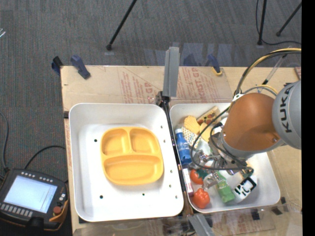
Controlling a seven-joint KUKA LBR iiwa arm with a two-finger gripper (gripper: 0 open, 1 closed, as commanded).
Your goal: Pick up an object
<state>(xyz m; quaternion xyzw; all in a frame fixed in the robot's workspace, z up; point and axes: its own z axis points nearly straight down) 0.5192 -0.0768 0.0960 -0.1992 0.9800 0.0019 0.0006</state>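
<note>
Two shallow white plastic bins [78, 132] sit side by side; the left one holds a yellow divided tray [132, 155]. Gripper [212, 173] hangs over the right bin's clutter, near a red round tomato-like object [201, 198]; its grip state cannot be told.

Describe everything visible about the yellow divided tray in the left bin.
The yellow divided tray looks like smooth moulded plastic, a rounded rectangle with a raised rim. It has three compartments: two smaller ones along the far side and one long one along the near side, all empty. It lies flat, right side up, slightly rotated, near the middle of the left white bin, resting on the bin's floor. Nothing else touches it.
</note>
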